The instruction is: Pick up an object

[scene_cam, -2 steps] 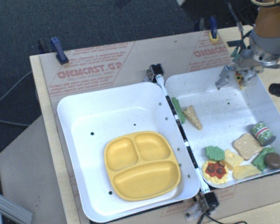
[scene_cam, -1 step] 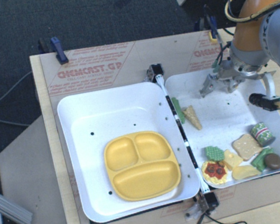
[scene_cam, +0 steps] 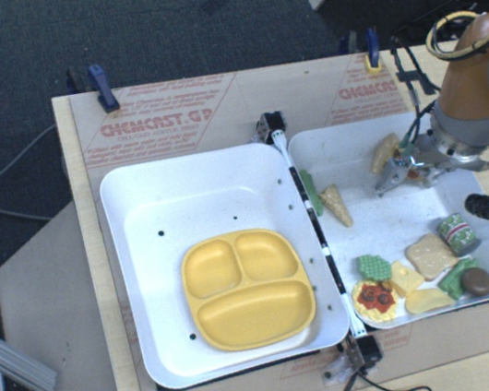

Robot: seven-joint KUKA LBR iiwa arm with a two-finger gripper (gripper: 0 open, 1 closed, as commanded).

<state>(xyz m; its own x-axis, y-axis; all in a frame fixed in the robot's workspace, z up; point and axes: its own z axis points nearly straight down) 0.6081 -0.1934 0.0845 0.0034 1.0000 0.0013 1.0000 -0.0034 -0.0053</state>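
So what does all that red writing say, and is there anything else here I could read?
"CHEMCAST GP": large red print, repeated on the brown paper-faced bench board, top left and top right.
Small red lines around it: too blurred to read.
Green-and-red can in the right bin: label too small to read.
Yellow plate: no text.

the bench (scene_cam: 166,124) is a pale board printed with faded red lettering, held at its far edge by two blue clamps, one toward the left (scene_cam: 100,86) and one toward the right (scene_cam: 371,48). two shallow white bins lie directly on it, side by side and touching along their inner edges: the left bin (scene_cam: 143,255) and the right bin (scene_cam: 349,148). black clips sit at the far (scene_cam: 271,125) and near (scene_cam: 361,353) ends of the seam between them, and a dark cable (scene_cam: 391,390) trails off the bench's near edge.
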